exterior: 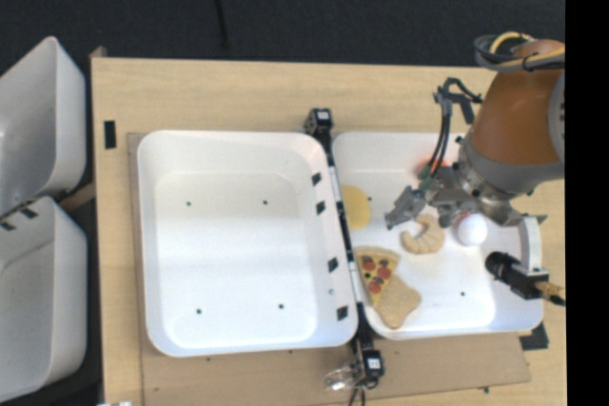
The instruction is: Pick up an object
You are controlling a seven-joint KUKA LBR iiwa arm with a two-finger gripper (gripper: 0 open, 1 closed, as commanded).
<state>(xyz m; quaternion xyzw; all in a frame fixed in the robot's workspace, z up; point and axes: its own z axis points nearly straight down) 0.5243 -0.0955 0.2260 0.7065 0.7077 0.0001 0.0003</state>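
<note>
Pizza-slice toy (pixel 385 285) lies low in the right white bin (pixel 476 319). Above it, the claw (pixel 419 204) hovers open and empty beside the beige curved pastry (pixel 423 238) and white ball (pixel 471 229); closing here could nudge both away.

Evenly lit from overhead, moderately bright. Left bin (pixel 233 238) close to overexposed, with mild glare across its floor and only faint shading along its walls. Soft, short shadows beneath the fingers (pixel 411 207) and just beside them on the right bin (pixel 457 299). Tabletop (pixel 238 95) pale, low in contrast. Background beyond the tabletop dark, nearly featureless. Overall slightly soft; fine detail at the fingers indistinct.
</note>
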